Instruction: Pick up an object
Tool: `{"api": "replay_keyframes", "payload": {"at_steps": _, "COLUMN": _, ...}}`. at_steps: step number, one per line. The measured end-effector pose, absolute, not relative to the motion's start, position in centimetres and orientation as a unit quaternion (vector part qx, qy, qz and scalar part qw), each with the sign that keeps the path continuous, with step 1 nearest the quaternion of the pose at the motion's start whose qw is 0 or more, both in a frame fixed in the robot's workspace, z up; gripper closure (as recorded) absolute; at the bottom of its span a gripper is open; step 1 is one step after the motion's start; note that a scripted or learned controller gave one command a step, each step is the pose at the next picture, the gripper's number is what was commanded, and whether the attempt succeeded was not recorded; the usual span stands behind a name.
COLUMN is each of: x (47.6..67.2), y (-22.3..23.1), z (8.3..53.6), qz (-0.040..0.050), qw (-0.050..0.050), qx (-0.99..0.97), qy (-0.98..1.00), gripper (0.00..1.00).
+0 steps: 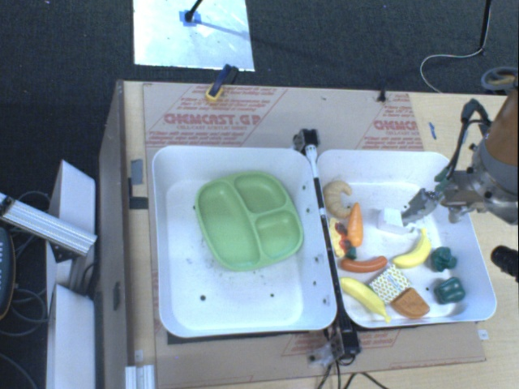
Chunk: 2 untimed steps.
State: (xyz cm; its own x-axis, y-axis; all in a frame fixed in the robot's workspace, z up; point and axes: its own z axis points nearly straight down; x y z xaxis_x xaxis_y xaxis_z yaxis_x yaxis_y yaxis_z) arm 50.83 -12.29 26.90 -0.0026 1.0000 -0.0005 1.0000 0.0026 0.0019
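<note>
The right bin (381, 165) holds several toy foods: a tan croissant (336, 191), an orange carrot (354, 224), a red sausage (364, 263), two yellow bananas (413, 252) (365, 296), a checkered cracker (389, 282), a brown bread slice (409, 302), a dark green broccoli (442, 258) and a green pepper (448, 290). A small white block (391, 217) lies near the bin's middle. My gripper (418, 205) reaches in from the right, low over the bin, its tip just right of and above the white block. Nothing visibly hangs from it.
The left bin (186, 298) carries a green divided plate (250, 220). A black divider (320, 217) runs between the bins. A yellow-and-black tool (219, 83) lies on the cardboard behind the bins. The arm's body (495, 177) covers the right bin's far right corner.
</note>
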Motion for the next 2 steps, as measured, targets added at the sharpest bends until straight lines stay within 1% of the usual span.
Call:
{"api": "replay_keyframes", "payload": {"at_steps": 1, "x": 52.7, "y": -11.7, "z": 16.0, "qz": -0.0003, "qw": -0.001, "qx": 0.707, "qy": 0.708, "gripper": 0.0}}
{"api": "replay_keyframes", "payload": {"at_steps": 2, "x": 59.2, "y": -10.3, "z": 9.9, "qz": 0.0057, "qw": 0.009, "qx": 0.706, "qy": 0.708, "gripper": 0.0}}
